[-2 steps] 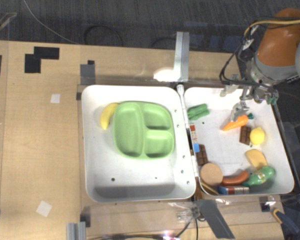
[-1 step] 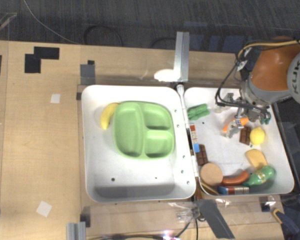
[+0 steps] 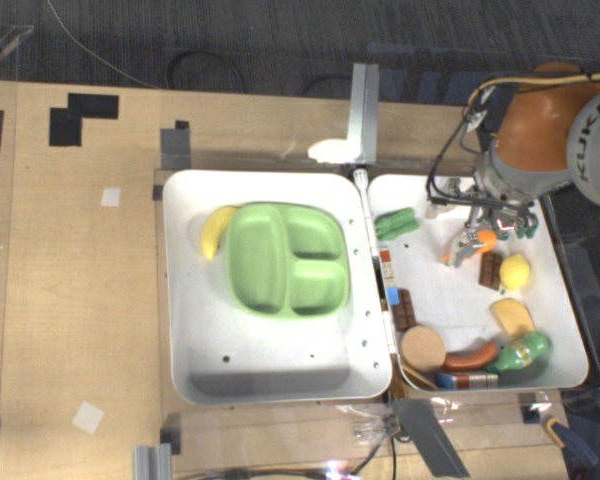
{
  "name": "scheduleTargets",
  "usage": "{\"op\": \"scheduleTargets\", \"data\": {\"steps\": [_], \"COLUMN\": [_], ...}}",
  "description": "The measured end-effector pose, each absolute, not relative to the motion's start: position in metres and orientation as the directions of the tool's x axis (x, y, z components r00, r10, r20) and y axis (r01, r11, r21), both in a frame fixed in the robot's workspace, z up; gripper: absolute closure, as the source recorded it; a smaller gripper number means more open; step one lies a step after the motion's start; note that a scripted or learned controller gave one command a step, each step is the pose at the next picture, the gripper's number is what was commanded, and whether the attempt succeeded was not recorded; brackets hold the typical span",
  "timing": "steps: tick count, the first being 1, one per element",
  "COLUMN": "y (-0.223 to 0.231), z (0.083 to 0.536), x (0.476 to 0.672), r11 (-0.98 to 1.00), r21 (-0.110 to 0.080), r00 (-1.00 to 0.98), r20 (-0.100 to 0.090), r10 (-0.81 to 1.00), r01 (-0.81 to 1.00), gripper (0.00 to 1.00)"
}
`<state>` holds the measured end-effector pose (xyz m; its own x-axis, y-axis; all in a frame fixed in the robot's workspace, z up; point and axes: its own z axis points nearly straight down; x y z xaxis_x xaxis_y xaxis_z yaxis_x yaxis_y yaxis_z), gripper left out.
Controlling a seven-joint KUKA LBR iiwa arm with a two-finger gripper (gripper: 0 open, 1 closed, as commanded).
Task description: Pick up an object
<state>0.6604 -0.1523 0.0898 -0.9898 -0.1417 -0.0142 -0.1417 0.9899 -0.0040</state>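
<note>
My gripper (image 3: 477,236) hangs low over the upper part of the right bin (image 3: 435,280), below the arm's orange band (image 3: 540,128). A small orange object (image 3: 487,236) lies right at the gripper; whether it is gripped cannot be made out. Just below it lie a brown chocolate bar (image 3: 490,269) and a yellow lemon (image 3: 516,271). A green block (image 3: 395,223) rests to the gripper's left, near the bin's top-left corner.
Along the right bin's lower edge sit a round brown cookie (image 3: 422,347), a red sausage (image 3: 470,356), a green toy (image 3: 526,350) and a tan piece (image 3: 512,316). The left bin (image 3: 195,348) holds a green divided tray (image 3: 285,258) and a banana (image 3: 215,231).
</note>
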Motion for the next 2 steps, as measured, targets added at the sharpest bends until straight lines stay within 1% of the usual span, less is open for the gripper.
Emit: {"op": "scheduleTargets", "data": {"steps": [1, 2], "y": [-0.178, -0.158], "z": [0.088, 0.089], "x": [0.629, 0.604], "r11": [0.993, 0.982], "r21": [-0.003, -0.004], "r00": [-0.993, -0.982], "r20": [-0.011, -0.012], "r10": [-0.116, -0.188], "r01": [-0.116, -0.188], "gripper": [0.0, 0.0]}}
